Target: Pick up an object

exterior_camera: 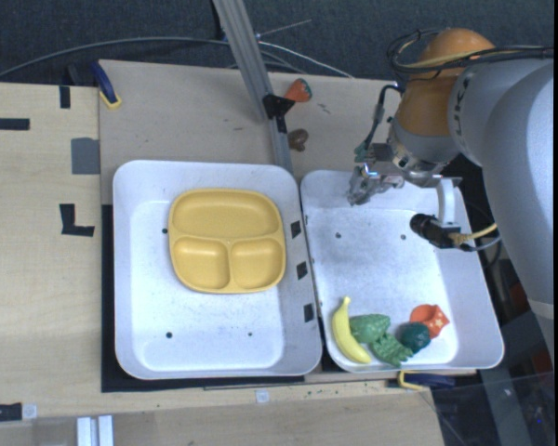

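Over the tan bench (37, 277), I am hovering my gripper (365, 186), finger state unclear, at twelve o'clock of the right bin (391, 249), its banana (345, 334) lying toward six, the yellow tray (228, 240) filling the left bin (139, 342).

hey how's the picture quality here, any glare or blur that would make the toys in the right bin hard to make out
Camera view: lighting is soft and even, with only faint shadows; the white right bin looks bright but shows no hard glare. The image is low-resolution and slightly soft, so the banana reads clearly, while the green pieces and orange piece blur together at their edges. The gripper is too small and blurred to read.
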Motion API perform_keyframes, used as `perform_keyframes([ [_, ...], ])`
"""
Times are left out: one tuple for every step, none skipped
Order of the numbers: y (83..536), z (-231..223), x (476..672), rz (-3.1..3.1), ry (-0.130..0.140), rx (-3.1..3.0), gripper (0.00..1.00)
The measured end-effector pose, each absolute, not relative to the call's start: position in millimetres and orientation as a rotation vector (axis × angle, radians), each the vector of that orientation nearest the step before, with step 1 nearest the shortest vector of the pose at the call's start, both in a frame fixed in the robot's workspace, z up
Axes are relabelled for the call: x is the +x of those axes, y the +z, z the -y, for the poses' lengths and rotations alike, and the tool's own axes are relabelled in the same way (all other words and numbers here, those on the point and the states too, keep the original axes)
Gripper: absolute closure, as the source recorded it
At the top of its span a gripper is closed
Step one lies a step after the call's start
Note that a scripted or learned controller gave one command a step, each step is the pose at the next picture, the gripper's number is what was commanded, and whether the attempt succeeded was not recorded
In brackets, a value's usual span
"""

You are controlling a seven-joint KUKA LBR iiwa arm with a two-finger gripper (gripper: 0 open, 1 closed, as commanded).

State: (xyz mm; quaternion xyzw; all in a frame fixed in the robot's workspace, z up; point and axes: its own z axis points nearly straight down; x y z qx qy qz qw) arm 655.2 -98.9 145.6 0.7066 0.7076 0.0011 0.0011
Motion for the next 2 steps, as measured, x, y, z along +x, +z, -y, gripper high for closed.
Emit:
perform_keyframes([
  [189, 98, 659.9, -2.222, 0.003, 2.218, 1.0],
  [216, 97, 660.4, -2.223, 0.003, 2.219, 1.0],
])
